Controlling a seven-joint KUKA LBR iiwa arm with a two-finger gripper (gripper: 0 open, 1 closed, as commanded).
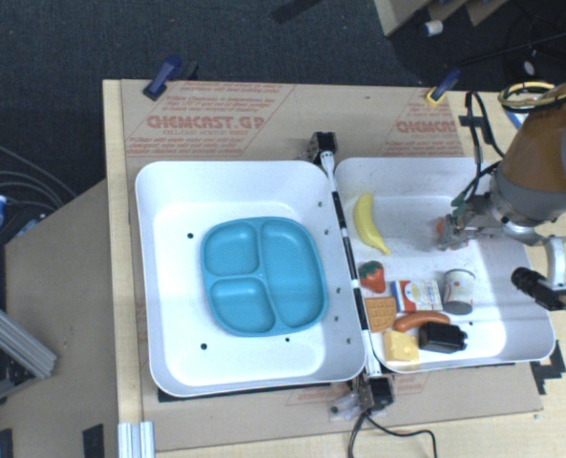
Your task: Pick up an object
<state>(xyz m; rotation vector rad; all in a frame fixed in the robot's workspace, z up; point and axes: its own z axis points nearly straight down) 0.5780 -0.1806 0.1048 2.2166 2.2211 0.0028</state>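
While the arm (540, 151) hangs over the right bin's far right corner, nothing is picked up yet, so the job looks barely begun. Its jaws (451, 229) sit low by the bin floor, near the far wall, w/ no toy between them. I can't tell if they are spread or pressed together; too small and blurry.

Biggest first: 1 worktop (235, 122), brown w/ red print. On it sit 2 white bins side by side, the left bin (168, 256) and the right bin (512, 332).

Left bin: 1 blue plate (263, 275) w/ 3 parts, in the middle.

Right bin has the small stuff, approx 7 things:
- 1 yellow banana (368, 222) by the left wall, far half.
- 1 grey can (457, 289) mid bin, just near the jaws' side.
- 1 hot dog (421, 320) near the front edge.
- 1 black block (444, 339) touching it, front edge.
- 1 cracker (379, 312) by the left wall.
- 1 yellow cheese piece (401, 347) at the front left corner.
- 1 red strawberry (372, 276) by the left wall, under the banana.

Left to do, I think: go down on one toy, pinch it, lift it. The can is closest.
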